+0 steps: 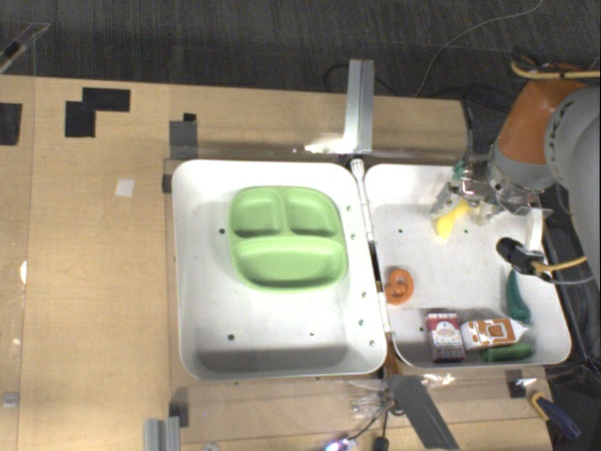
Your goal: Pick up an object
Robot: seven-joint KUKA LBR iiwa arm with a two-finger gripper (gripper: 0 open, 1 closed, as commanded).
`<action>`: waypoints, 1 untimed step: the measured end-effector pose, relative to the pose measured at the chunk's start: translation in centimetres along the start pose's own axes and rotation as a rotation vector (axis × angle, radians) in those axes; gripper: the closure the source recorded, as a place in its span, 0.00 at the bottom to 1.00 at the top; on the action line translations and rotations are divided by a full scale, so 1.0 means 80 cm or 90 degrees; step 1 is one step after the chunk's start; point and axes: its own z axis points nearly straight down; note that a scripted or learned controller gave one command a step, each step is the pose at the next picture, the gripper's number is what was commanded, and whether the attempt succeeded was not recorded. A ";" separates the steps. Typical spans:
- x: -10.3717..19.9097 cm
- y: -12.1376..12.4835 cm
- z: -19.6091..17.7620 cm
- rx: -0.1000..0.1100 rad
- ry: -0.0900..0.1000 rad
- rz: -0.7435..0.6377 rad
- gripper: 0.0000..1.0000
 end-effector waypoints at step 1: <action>0.002 0.004 -0.018 -0.005 0.001 -0.002 1.00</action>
